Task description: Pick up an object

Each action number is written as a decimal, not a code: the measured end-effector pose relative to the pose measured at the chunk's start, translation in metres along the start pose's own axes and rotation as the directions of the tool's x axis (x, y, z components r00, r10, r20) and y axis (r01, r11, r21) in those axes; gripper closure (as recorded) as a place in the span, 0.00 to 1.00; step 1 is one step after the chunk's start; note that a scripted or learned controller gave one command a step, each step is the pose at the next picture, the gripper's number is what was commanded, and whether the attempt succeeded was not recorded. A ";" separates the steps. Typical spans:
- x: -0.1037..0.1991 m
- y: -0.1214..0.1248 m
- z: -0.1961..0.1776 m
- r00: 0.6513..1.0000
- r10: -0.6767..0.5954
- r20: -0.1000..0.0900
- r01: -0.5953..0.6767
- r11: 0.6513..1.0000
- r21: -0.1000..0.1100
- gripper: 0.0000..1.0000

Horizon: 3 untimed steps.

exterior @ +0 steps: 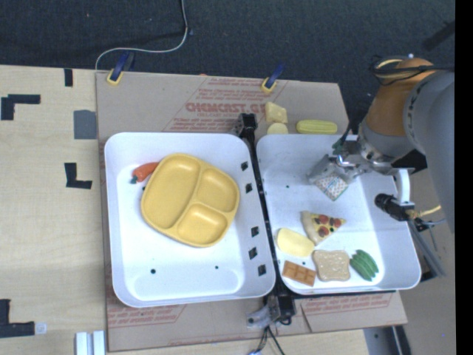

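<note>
My gripper hangs over the upper middle of the right bin, with the grey arm and its orange band reaching in from the right. Just under the gripper is a small speckled grey shape; I cannot tell whether it is an object or part of the gripper. Lower in the same bin lie a pizza slice, a pale yellow piece, a brown waffle, a slice of toast and a green vegetable.
In the left bin a yellow divided plate rests beside an orange carrot. Behind the bins on the cardboard sit a corn cob and two yellowish pieces. A black divider runs between the bins.
</note>
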State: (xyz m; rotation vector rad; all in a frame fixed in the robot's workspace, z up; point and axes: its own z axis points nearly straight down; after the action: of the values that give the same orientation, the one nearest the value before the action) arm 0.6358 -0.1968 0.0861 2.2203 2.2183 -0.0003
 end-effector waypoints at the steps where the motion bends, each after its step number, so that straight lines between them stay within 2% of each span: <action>1: 0.034 0.034 0.001 1.000 -0.006 -0.002 0.006 1.000 0.000 0.00; 2: -0.002 -0.001 -0.026 1.000 0.001 0.000 -0.001 1.000 0.003 0.00; 3: 0.020 0.025 0.003 1.000 -0.004 -0.002 0.004 1.000 0.002 0.00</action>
State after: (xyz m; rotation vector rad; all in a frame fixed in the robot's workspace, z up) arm 0.6604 -0.1768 0.0831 2.2181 2.2252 -0.0001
